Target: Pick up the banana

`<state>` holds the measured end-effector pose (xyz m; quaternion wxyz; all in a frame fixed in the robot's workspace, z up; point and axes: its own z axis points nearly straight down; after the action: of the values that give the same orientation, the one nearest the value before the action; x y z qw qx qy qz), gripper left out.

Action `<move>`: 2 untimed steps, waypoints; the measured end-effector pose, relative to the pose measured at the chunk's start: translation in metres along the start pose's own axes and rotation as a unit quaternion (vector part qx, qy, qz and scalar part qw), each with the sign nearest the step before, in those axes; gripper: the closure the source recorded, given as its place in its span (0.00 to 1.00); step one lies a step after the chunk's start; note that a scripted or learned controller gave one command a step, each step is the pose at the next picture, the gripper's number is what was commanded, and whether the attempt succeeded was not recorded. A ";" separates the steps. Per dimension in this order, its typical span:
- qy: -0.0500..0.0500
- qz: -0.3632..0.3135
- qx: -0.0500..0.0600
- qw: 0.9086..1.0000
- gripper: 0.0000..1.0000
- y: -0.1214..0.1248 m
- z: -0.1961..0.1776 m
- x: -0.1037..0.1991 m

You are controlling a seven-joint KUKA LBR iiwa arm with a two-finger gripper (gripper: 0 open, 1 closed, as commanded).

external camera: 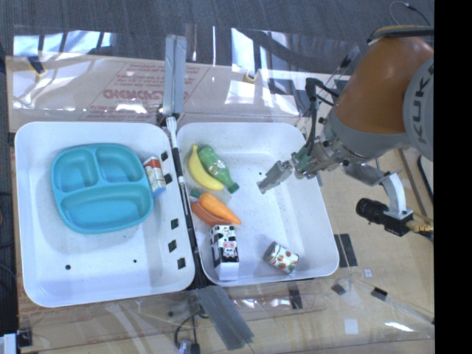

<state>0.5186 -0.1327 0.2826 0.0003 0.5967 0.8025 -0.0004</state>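
Crowding shapes the approach: the curved yellow plastic banana lies at the right white bin's left wall, touching a green toy bottle; the claw, released and holding nothing, hangs nearby.

Bright, even light; glare streaks the clear panels.

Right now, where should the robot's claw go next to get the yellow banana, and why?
Probably leftward across the right white bin: the gripper hovers right of the curved yellow banana, which lies untouched against the green bottle.
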 end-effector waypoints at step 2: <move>0.001 -0.039 0.000 0.999 0.00 0.147 0.091 0.068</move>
<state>0.6399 -0.0255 0.1913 -0.0004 0.5648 0.8252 -0.0003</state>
